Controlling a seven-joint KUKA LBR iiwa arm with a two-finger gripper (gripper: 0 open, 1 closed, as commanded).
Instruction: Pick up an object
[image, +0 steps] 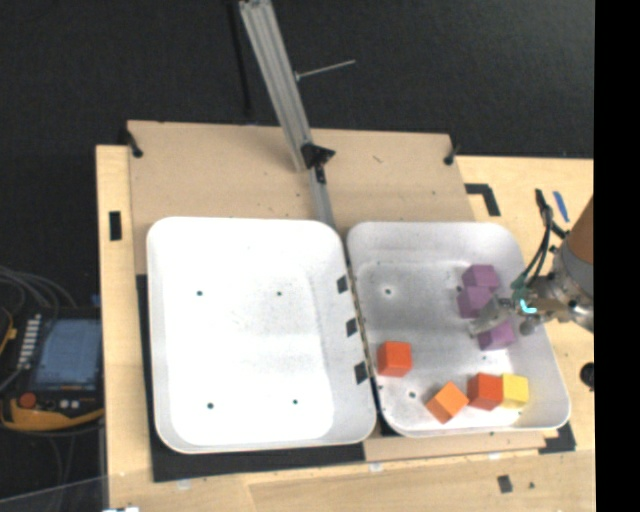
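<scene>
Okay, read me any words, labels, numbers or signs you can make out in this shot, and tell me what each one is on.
No text can be read.
The handheld pendant at the left edge has a lit blue screen, too blurred to read.
The blocks in the right bin (purple, orange, red, yellow) show plain faces.
The left bin shows only small dark dots.

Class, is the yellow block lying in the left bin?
No, the yellow block sits in the right bin, beside a red block.

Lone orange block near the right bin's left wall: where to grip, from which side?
Judging from this view, take the orange block straight from above, fingers on its near and far faces. It stands apart from the other blocks, but the right bin wall sits close on its left.
</scene>
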